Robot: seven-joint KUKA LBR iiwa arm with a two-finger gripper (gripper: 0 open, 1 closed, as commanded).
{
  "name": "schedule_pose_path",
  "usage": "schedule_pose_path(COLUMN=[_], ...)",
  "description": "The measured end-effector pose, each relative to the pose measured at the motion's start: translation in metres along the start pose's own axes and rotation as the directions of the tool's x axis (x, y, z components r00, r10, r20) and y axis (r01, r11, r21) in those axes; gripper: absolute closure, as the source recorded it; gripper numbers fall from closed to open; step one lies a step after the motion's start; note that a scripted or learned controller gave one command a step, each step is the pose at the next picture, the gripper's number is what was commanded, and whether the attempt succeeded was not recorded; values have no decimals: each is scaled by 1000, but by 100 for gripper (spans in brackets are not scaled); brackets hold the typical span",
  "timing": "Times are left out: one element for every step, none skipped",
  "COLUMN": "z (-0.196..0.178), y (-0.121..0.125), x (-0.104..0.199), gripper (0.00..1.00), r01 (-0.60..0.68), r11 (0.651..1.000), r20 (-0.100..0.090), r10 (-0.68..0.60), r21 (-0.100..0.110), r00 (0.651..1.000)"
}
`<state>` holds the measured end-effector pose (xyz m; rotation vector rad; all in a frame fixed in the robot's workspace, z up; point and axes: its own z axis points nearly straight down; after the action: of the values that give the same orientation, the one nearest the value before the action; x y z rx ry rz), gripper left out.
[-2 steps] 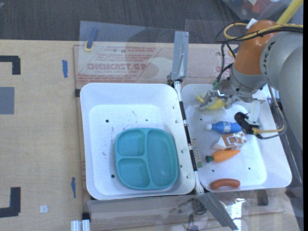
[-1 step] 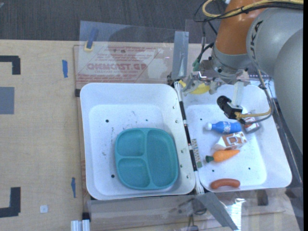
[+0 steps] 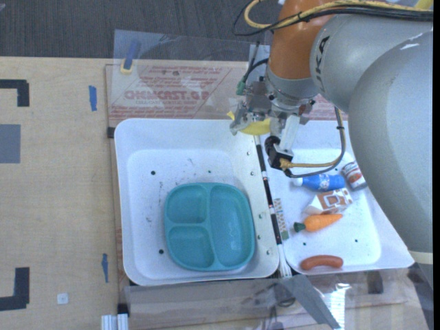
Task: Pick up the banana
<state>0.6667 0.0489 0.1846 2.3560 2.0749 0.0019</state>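
The banana (image 3: 257, 126) is a short yellow piece showing just under my gripper (image 3: 251, 118), above the back rim where the two bins meet. The gripper hangs from the orange-banded wrist and appears shut on the banana, whose yellow ends stick out on both sides of the fingers. Most of the fruit is hidden by the gripper body.
A teal divided plate (image 3: 208, 226) lies in the left bin (image 3: 128, 184). The right bin (image 3: 385, 243) holds a blue and white bottle (image 3: 323, 181), a small can (image 3: 354, 176), a carton (image 3: 333, 199), a carrot (image 3: 320, 222) and a sausage (image 3: 322, 262). The big grey arm covers the right side.
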Motion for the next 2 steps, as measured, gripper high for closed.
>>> schedule_pose_path(z=[-57, -57], y=[0, 0], x=[7, 6], gripper=[100, 0], r01=[450, 450], r11=[893, 893], r20=[1, 1], r10=[-450, -450], r21=[-4, -3], r00=[893, 893])
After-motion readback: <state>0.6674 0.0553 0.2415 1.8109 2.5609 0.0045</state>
